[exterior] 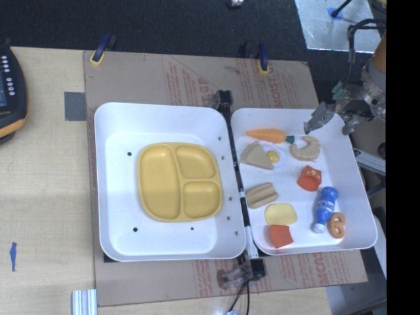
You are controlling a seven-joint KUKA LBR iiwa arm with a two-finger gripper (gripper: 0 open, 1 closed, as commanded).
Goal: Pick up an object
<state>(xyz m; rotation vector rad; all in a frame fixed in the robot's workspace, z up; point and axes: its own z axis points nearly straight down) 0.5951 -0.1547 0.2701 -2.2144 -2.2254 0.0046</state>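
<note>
The arm's gripper (323, 119), its finger spread impossible to judge, hovers over the right bin (365, 195) as a tan curved pastry (306, 149) lies near at 7 o'clock, long axis roughly left-right.

Bright and even from above. Strong white glare on the left bin (111, 176), washing out its rim. Soft, short shadows under the yellow tray (178, 180). Dark floor (164, 12) at the top. A bit grainy and soft all over.
</note>
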